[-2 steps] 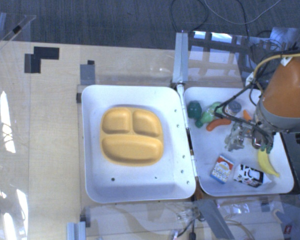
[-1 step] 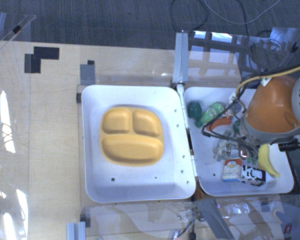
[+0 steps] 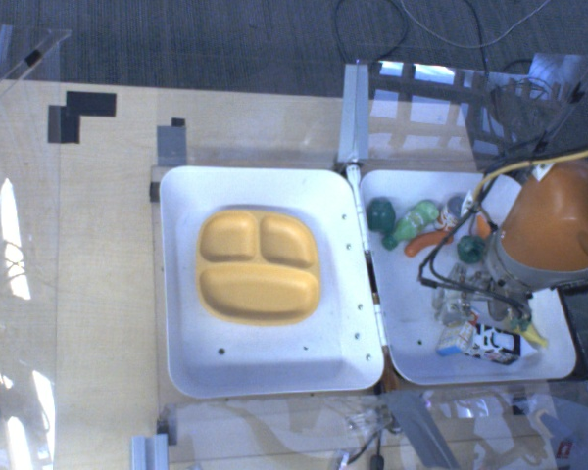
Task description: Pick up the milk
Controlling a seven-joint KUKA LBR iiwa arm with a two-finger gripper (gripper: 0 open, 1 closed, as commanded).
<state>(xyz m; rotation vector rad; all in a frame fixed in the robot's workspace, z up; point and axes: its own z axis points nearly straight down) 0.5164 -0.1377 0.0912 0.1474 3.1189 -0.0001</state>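
the pincer [image 3: 467,308] hangs low in the right bin [image 3: 412,351]. the milk [image 3: 480,341] lies right under it, long side pointing across the bin.

Pale wooden bench [image 3: 98,292], dark carpet [image 3: 176,18]

Bins [image 3: 191,360] glossy white plastic; bench [image 3: 98,262] pale wood.

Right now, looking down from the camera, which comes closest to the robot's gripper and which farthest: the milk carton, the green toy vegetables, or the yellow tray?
1. Milk carton, right bin, just beneath the gripper.
2. Green toy vegetables, back of the right bin, up and left of the gripper.
3. Yellow tray, left bin, far to the left.
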